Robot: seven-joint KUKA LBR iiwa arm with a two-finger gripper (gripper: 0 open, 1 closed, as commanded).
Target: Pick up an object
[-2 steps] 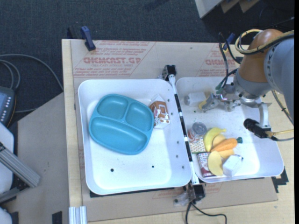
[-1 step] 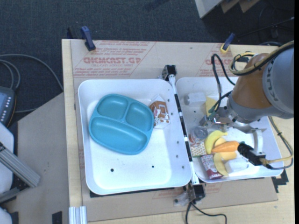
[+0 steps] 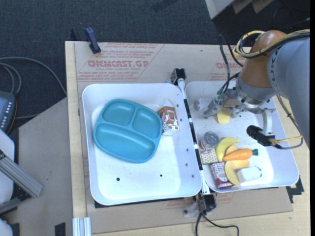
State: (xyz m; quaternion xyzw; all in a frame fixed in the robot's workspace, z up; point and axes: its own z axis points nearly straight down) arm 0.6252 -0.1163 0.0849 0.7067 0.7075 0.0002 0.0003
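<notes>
Far to the left of the end effector (image 3: pixel 222 107), a blue divided plate (image 3: pixel 127 130) lies in the left bin (image 3: pixel 93 100). Whether the end effector is open or closed cannot be told. A small yellow piece (image 3: pixel 224 117) sits just beneath it; a centred, vertical descent is advised. A banana (image 3: pixel 226 146) and carrot (image 3: pixel 238 154) lie below, nearer the camera.

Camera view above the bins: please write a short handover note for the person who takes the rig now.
Gripper: low in the right white bin, above a small pale yellow piece; no object seen held.
Right bin: yellow banana, orange carrot, round grey tin, red packet.
Left white bin: blue divided plastic plate, brown patterned packet.
Done: nothing lifted. Left: grasp and lift one object.
</notes>
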